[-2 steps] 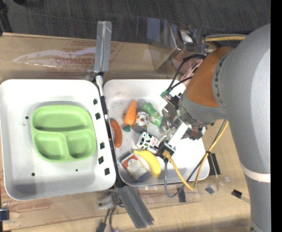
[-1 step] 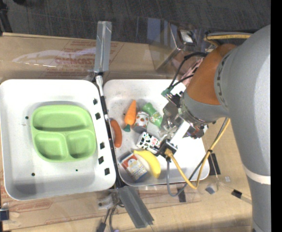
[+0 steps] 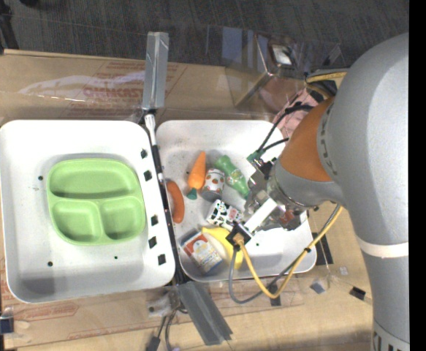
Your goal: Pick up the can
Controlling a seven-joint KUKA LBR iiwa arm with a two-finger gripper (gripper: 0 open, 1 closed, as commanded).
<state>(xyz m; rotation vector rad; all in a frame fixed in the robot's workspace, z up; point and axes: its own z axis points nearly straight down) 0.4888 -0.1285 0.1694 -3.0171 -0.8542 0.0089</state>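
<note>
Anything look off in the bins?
Nothing is spilled or broken that I can see. The right bin is a jumble: the carrot, a green item and a white-labelled can lie tipped over, packed close together. The green tray sits flat in the left bin.

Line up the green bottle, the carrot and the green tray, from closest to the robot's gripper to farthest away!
1. The green bottle, in the middle of the right bin.
2. The carrot, in the same bin, nearer its left wall.
3. The green tray, far off in the left bin.
</note>
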